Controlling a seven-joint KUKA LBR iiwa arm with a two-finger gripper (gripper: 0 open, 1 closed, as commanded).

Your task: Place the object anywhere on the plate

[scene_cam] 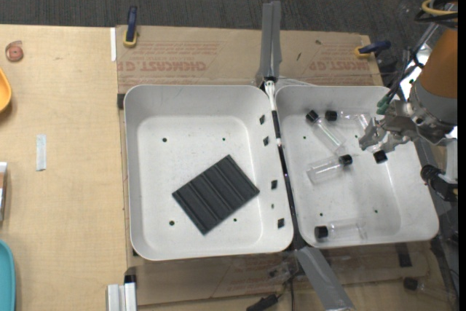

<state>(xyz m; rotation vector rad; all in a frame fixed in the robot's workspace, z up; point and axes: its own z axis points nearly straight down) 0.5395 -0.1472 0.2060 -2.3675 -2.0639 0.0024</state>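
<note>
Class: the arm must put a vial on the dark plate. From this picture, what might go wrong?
1. The vials are clear, round and lie scattered in the right bin; one may roll or slip from the gripper.
2. The plate lies in the left bin, so a carried vial must clear both rims.

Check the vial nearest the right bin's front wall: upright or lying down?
Lying down. The vial rests on its side on the right bin floor, black cap pointing left, clear body stretching right.
</note>
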